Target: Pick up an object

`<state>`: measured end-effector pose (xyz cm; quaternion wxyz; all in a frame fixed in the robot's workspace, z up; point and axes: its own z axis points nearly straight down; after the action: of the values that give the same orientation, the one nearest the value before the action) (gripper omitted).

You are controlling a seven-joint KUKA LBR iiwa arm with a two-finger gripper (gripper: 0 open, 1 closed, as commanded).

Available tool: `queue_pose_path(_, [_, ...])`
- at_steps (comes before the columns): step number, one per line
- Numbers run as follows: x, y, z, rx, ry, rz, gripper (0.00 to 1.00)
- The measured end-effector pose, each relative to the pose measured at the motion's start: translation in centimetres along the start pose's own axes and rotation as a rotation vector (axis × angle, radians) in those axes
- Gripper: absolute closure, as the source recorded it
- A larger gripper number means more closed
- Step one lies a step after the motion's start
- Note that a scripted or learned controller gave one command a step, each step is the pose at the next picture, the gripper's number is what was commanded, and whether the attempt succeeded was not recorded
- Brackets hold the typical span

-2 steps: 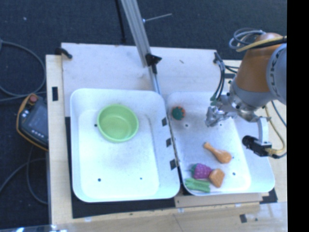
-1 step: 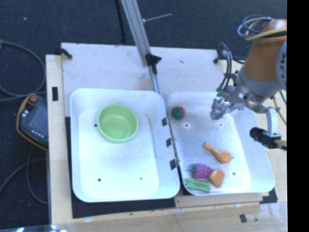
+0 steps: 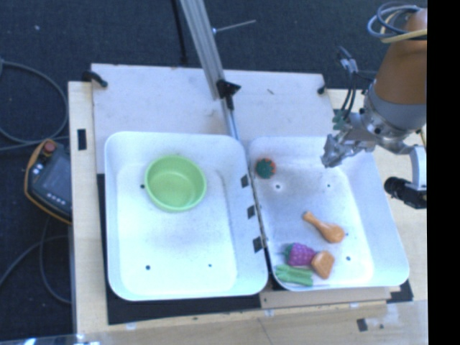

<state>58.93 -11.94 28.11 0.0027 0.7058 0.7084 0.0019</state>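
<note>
Light is bright and cool, washing the two white bins [image 3: 180, 279] almost featureless, with the strongest glare toward 5 o'clock. Shadows are faint and soft, thin along the bin rims. The dark floor [image 3: 86, 20] at 11 o'clock stays dim and grainy. Overall focus is soft; small details blur.

A robotics lab: bench-mounted white bins [image 3: 122, 214], teach pendant [image 3: 49, 180], loose cables [image 3: 29, 99].

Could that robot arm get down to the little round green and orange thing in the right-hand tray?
Probably yes. The gripper hangs over the right bin's upper edge, and the small green and orange ball lies alone near the bin's upper left corner, with bare floor between them. The divider beside it might crowd the approach.
</note>
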Motion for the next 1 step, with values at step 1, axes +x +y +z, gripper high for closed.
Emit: queue_pose_path(1, [4.28,0.43,0.19,0.005,0.001,-0.002,1.0])
